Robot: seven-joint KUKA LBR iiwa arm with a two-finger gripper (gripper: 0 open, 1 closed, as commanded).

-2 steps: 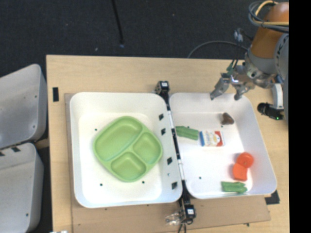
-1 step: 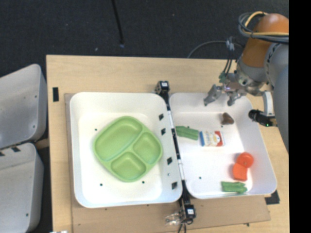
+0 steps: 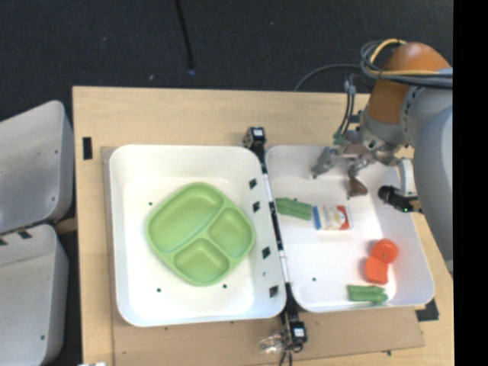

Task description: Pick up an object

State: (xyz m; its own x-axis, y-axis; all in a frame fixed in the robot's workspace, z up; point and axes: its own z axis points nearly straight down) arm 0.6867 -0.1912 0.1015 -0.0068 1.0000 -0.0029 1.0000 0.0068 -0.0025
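Gripper (image 3: 339, 175) open, holding nothing — upper right of frame, over right bin (image 3: 404, 292); 2 green sticks, carton (image 3: 332, 218) below.

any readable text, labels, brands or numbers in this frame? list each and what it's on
None can be read.
Small white packet in the right bin: red and blue print on it, too blurred to make out any word.
Green divided plate in the left bin, green pieces, orange object: no markings visible.
Arm and gripper: no legible label.
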